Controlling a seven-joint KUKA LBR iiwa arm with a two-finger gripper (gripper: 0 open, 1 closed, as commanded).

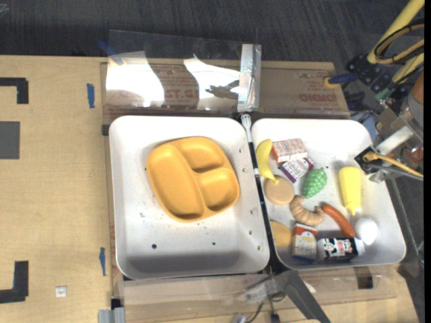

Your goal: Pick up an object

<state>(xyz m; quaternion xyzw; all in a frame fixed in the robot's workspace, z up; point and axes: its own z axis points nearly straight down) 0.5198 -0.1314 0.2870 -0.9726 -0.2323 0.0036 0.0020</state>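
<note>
The right bin (330, 132) holds several toy foods: a banana (264, 160), a pink and white box (288, 149), a purple packet (295, 171), a green bumpy piece (314, 182) and a yellow bottle (349, 188). Nearer the front lie a tan round biscuit (279, 192), a croissant (306, 212), a red sausage (337, 219), a white egg (367, 231), a small carton (304, 242) and a black and white milk bottle (335, 247). My gripper (394, 151) hangs over the bin's right rim, to the right of the yellow bottle, with nothing seen in it.
The left bin (135, 234) holds a yellow divided plate (193, 177). A clear plastic wall (175, 79) and a metal post (248, 76) stand behind the bins. Cables and the arm crowd the right edge.
</note>
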